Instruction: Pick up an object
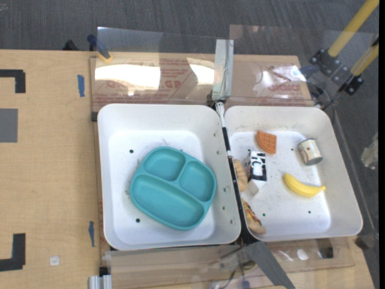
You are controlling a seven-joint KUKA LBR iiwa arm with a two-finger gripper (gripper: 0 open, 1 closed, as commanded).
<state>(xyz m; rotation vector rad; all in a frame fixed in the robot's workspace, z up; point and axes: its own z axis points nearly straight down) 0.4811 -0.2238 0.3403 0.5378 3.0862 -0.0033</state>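
Observation:
The right bin [337, 212] holds several small objects. A yellow banana [302, 186] lies right of its centre. A small silver can [310, 151] rests on its side near the right wall. An orange waffle-like piece [266, 141] sits toward the back. A black-and-white block [258, 165] lies near the left wall, beside a tan bread-like item [242, 174]. Another tan and red food piece [254, 217] lies at the front left corner. The left bin [114, 131] holds a teal divided plate [173, 187].
Clear plastic panels [180, 71] stand behind both bins. A yellow-legged stand with black clamps [337, 65] rises at the upper right. The wooden bench [42, 173] stretches left of the bins, marked with black and blue tape.

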